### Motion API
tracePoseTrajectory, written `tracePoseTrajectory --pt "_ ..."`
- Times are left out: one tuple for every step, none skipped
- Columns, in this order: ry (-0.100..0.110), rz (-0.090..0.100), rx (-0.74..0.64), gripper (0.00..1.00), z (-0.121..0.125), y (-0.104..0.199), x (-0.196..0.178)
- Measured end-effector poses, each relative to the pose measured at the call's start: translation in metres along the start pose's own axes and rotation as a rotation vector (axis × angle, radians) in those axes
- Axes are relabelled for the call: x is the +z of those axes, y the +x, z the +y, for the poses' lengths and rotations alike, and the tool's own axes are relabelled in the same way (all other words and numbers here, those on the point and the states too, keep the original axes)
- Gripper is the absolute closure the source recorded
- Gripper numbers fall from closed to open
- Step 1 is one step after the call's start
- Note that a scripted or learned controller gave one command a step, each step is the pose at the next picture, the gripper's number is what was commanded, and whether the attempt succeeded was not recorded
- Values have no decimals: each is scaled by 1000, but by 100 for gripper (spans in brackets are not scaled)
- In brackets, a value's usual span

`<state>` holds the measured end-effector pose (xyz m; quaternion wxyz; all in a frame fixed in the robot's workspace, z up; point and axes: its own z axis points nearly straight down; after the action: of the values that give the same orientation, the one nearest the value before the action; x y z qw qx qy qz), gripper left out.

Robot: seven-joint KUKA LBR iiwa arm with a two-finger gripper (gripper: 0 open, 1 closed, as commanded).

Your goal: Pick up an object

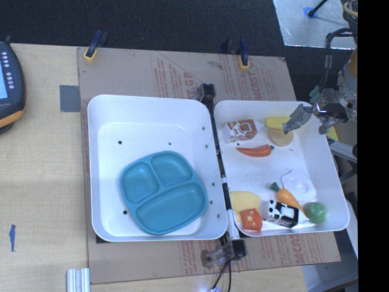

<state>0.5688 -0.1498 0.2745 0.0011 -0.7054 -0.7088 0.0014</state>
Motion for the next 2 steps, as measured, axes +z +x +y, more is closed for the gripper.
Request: tracePoseTrajectory --pt "11 4 1 0 -44 28 84" --pt "-8 -2 -4 0 35 3 183"
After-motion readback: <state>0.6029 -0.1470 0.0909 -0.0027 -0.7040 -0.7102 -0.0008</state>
